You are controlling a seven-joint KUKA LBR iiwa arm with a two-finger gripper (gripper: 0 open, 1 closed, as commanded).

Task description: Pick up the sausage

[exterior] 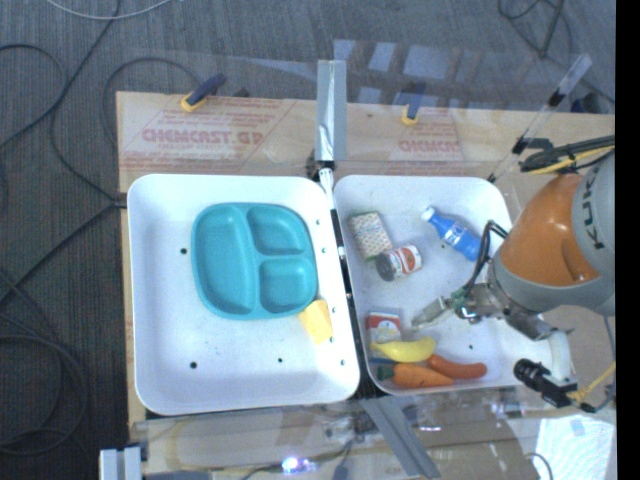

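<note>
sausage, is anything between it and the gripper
Nothing visible lies between them. The sausage rests at the right bin's near edge, the carrot touching its left end, the banana beyond. The gripper hovers above, over bare floor.

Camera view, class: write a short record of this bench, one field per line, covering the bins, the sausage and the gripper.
left bin: holds a teal divided tray and a yellow block
right bin: holds the sausage, carrot, banana, blue bottle, can
sausage: lying at the near edge, beside the carrot
gripper: above the right bin, holding nothing
</note>
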